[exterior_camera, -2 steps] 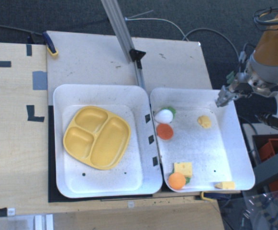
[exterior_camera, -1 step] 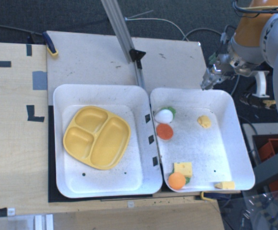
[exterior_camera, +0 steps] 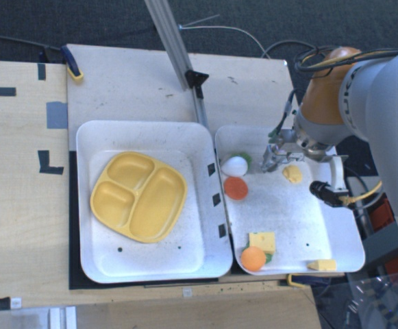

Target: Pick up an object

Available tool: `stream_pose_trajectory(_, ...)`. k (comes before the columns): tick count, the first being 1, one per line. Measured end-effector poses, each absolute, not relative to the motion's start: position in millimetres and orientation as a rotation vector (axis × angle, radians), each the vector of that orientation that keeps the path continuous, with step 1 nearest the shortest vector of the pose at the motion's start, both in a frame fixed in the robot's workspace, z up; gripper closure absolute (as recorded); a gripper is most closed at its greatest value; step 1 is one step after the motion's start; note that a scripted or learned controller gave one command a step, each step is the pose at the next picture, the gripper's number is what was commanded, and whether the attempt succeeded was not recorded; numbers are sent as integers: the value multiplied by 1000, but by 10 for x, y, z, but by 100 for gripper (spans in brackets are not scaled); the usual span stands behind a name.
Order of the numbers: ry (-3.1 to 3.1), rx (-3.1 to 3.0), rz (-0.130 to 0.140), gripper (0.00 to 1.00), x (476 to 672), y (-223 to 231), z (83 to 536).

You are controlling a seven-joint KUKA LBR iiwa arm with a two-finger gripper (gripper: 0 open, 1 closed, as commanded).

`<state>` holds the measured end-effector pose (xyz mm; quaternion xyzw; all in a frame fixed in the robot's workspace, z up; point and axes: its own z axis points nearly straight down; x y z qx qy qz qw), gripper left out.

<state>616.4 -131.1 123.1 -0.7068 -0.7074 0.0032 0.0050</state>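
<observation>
I can't tell how my gripper (exterior_camera: 275, 157) is set, so I'd centre it over the yellow lump (exterior_camera: 292, 175) just beside it before descending.

Glossy yellow plastic tray (exterior_camera: 138, 195), matt white bins (exterior_camera: 89, 184), pale wood-look bench (exterior_camera: 14, 211).

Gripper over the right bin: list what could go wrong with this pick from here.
1. The gripper hangs between the white ball and the pale yellow piece, so it may close on neither.
2. The white ball and red ball are round and close together; a nudge could roll them away.
</observation>
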Motion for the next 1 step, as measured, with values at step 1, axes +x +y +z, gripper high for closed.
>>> stream_pose_trajectory(1, -2222, -2214, 5, 100, 5931, -922, 1187)
